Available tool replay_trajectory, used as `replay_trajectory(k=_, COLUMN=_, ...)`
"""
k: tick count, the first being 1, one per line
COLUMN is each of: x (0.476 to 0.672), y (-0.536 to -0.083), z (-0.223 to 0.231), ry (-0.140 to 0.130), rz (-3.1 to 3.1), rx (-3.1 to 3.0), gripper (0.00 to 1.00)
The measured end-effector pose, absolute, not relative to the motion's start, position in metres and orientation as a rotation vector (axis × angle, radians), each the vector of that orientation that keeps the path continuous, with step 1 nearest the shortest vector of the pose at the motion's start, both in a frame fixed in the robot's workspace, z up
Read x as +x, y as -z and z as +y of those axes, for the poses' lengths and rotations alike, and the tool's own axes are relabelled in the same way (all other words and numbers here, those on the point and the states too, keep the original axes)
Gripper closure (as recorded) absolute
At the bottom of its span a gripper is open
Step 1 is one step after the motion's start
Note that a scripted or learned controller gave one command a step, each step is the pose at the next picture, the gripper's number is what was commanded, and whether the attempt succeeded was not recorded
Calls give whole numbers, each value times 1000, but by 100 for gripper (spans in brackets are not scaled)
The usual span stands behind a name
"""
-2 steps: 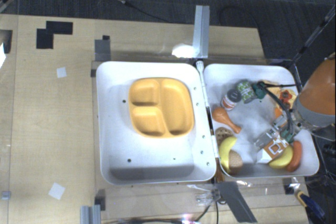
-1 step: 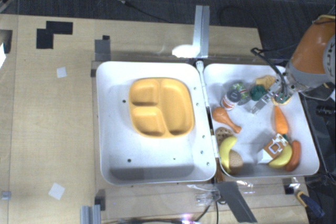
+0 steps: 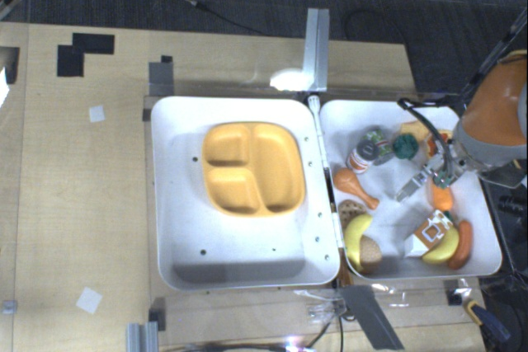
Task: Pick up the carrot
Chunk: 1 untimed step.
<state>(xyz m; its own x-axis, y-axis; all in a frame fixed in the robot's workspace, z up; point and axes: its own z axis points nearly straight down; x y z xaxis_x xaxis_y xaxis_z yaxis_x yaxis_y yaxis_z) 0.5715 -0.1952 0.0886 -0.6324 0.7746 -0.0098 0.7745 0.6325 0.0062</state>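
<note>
From the overhead camera view, I have the claw point(image 3: 429, 175) down inside the right bin point(image 3: 493, 255), at the right of the frame. I cannot tell how its jaws stand; they blur into the clutter there. The carrot point(image 3: 442, 197), as I read it, is the small orange piece lying just below and right of the claw, on the bin floor and not lifted. So I judge the pick not yet made: closing on it and raising it are both left.

Room is tight. A banana point(image 3: 443, 246) and a small white and orange box point(image 3: 431, 230) sit just below the carrot, and the bin's right wall is near. The left bin point(image 3: 177, 202) holds a yellow divided plate point(image 3: 252, 168), well apart.
</note>
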Motion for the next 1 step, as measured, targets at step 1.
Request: replay_trajectory(k=1, x=531, y=-89, z=-188, ry=-4, rz=2797, rx=1401, gripper=0)
